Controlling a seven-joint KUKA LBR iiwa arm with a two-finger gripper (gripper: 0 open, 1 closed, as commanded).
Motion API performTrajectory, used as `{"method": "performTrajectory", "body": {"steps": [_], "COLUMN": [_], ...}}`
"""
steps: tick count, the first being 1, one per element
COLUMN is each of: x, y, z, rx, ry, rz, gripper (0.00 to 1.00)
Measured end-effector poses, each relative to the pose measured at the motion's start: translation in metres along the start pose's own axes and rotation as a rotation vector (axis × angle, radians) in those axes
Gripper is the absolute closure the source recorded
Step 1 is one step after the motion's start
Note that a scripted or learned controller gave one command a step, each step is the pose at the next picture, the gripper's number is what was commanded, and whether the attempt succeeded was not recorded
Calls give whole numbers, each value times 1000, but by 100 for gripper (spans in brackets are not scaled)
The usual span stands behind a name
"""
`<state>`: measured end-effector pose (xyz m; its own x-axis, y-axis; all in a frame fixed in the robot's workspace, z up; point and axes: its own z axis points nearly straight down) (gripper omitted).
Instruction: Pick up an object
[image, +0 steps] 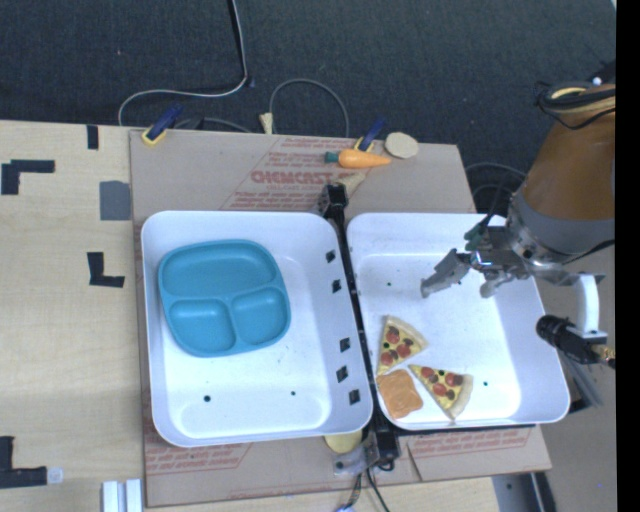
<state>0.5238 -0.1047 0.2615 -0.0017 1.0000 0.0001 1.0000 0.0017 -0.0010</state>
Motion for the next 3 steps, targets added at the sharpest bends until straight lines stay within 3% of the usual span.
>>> {"method": "performTrajectory", "body": {"steps": [1, 2, 3], "x": [12, -114, -25], "y": [12, 98, 74], "z": [145, 66, 111], "rx": [13, -14, 5], "ry": [2, -10, 4], "rz": [0, 5, -5], "gripper": [0, 0, 0]}}
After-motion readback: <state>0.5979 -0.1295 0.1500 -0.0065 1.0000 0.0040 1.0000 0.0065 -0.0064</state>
